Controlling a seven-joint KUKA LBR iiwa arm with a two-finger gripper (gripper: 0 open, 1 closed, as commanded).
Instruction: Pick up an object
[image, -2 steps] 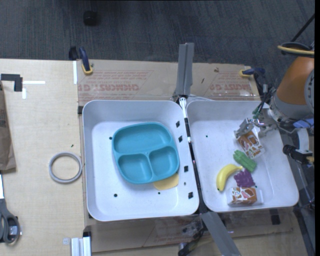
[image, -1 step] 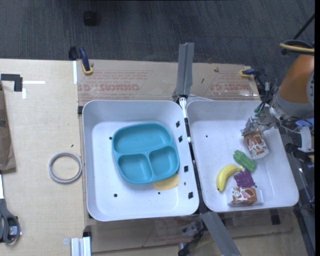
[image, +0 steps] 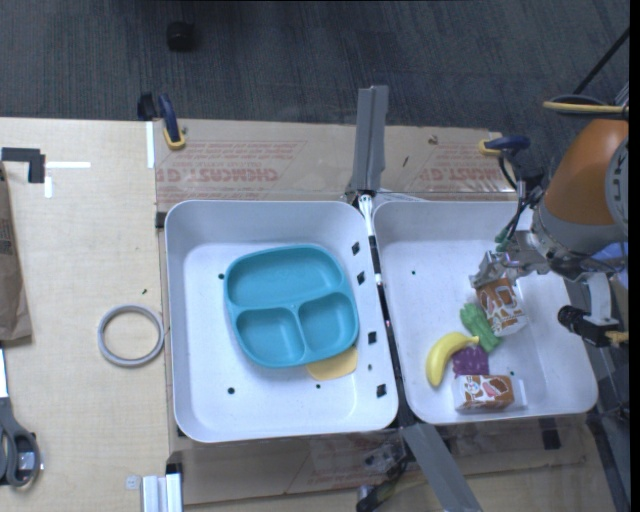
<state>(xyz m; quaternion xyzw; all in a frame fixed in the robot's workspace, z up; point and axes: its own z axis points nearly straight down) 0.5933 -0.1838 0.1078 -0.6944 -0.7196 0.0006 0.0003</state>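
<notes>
Nearest me in the right bin (image: 560, 330) sit a carton (image: 487, 393), a purple piece (image: 470, 360) and a banana (image: 444, 356), crowded toward the front rim. Just behind them lie a green item (image: 477, 325) and a box (image: 500, 306). My claw (image: 497, 268) hangs at the box's far end; I cannot tell how it is set. I judge this the reach-and-grasp step: next, close on the box and lift straight. Open floor lies left, toward the divider. The left bin (image: 190, 330) holds 1 blue tray (image: 290, 305).
</notes>
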